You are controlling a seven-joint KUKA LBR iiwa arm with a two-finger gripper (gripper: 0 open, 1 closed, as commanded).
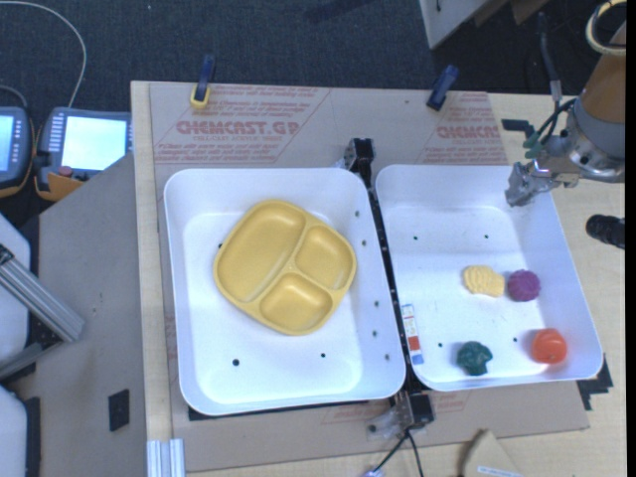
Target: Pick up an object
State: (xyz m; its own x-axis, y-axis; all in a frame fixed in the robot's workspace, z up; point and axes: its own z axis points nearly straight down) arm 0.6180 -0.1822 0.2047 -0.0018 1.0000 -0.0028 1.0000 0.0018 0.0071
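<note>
- Camera view: we see the gripper [524,185] at the upper right corner of the right bin [437,192], hanging over the bin's far rim; the grey arm [604,117] comes in from the right edge.
- We cannot tell how the jaws stand; at this size the tip is a small metallic blur, and we see nothing between them.
- Below the jaws, toward the near side of the right bin, lie four small items, all well apart from the gripper.
- The yellow piece [484,281] lies nearest the jaws, down and slightly left of them, on the bin floor.
- The purple piece [524,285] sits just beside the yellow piece, almost straight below the jaws; we cannot tell whether the two touch.
- The orange piece [548,346] lies further down, near the bin's lower right corner.
- The green piece [474,357] lies down and left of the jaws, near the bin's near wall, apart from the orange piece.
- Far left of the jaws, the left bin [199,356] holds a yellow plate [285,265] with three compartments, lying flat at a tilt to the bin's sides.
- Both bins rest side by side on a brown board [298,122] with red print.
</note>
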